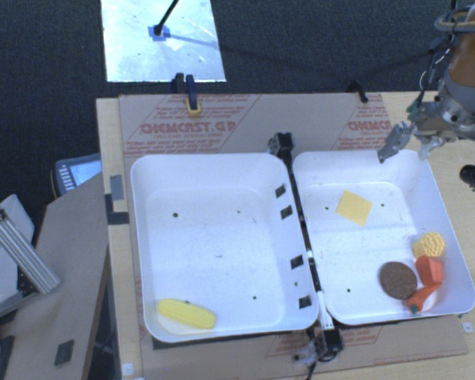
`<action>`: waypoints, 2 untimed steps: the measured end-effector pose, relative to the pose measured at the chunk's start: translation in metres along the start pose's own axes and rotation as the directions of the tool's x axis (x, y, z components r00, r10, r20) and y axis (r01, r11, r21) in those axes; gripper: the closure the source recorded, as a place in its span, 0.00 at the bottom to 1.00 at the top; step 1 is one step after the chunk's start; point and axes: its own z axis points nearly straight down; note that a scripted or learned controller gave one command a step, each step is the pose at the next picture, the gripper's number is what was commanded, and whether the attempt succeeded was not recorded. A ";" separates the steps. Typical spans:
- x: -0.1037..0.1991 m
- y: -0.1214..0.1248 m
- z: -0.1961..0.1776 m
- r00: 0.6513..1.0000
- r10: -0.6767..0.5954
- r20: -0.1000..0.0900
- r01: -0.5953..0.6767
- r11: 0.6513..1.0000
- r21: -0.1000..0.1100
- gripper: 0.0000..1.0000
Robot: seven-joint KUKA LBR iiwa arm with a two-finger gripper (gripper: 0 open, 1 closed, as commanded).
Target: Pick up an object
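Observation:
My gripper [406,141] hangs over the far right corner of the right bin [356,166], fingers spread open with nothing between them. Below it in the right bin lies a flat yellow square [354,207]. In that bin's near right corner sit a brown disc [398,280], a yellow corn piece [430,245], an orange block [430,270] and a small carrot [422,297]. A yellow corn cob [186,313] lies in the near left corner of the left bin [212,167].
The two white bins rest on a cardboard sheet [241,121] with a black divider [300,229] between them. A yellow clamp [192,95] holds the sheet's far edge. A shiny plate [162,37] lies beyond on the dark floor.

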 end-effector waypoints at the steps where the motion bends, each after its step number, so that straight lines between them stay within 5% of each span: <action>1: 0.049 0.020 0.137 1.000 -0.005 -0.004 0.005 1.000 0.008 0.00; 2: 0.101 0.018 0.131 1.000 -0.006 -0.003 0.006 1.000 0.001 0.00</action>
